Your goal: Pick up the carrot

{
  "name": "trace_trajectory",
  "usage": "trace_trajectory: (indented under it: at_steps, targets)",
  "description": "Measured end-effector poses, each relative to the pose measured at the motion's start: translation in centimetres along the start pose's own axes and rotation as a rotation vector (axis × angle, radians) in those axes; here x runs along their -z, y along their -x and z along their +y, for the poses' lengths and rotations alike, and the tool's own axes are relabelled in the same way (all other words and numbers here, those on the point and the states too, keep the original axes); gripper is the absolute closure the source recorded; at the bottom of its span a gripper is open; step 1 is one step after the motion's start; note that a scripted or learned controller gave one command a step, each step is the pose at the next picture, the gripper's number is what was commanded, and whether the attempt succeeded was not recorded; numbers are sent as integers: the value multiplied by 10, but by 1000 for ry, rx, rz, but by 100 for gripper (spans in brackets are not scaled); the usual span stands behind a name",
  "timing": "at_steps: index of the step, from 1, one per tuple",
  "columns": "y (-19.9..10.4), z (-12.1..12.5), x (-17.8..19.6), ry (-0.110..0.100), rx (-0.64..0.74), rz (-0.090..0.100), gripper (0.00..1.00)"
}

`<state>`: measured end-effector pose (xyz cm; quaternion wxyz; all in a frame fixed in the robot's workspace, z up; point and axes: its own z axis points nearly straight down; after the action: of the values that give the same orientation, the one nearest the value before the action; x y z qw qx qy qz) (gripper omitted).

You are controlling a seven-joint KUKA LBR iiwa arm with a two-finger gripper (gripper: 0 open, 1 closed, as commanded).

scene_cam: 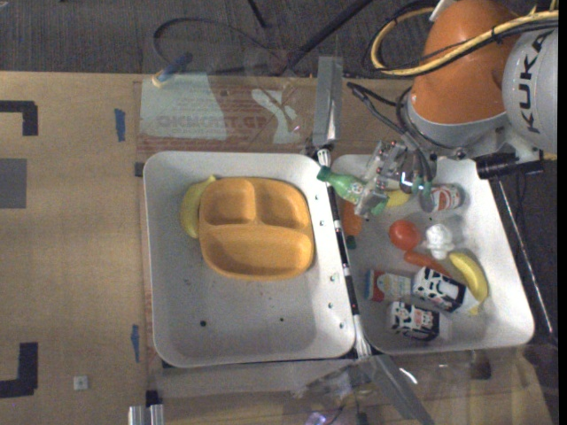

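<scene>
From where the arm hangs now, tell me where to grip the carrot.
Grip the carrot at mid-length, from straight above, fingers across its narrow width. It lies flat and slanted between the tomato and banana, so its ends look crowded.

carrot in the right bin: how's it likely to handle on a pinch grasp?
The carrot looks like a small, smooth toy, so probably rigid, light and a bit slippery. Its tapered round shape may let it roll or squirt out. It lies tight among the banana, tomato and carton, so neighbours will likely get nudged.
</scene>
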<state>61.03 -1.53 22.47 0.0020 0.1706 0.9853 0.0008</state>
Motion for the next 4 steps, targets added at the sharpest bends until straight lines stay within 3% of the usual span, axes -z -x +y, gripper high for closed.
trace_trajectory:
  at_steps: [1, 2, 3, 4]
  targets:
    - [-32, 60, -36, 0, 402, 3, 100]
    - [-74, 88, -39, -1, 119, 4, 100]
    - [-55, 127, -32, 3, 370, -3, 100]
    - [-102, 123, -21, 2, 777, 2, 100]
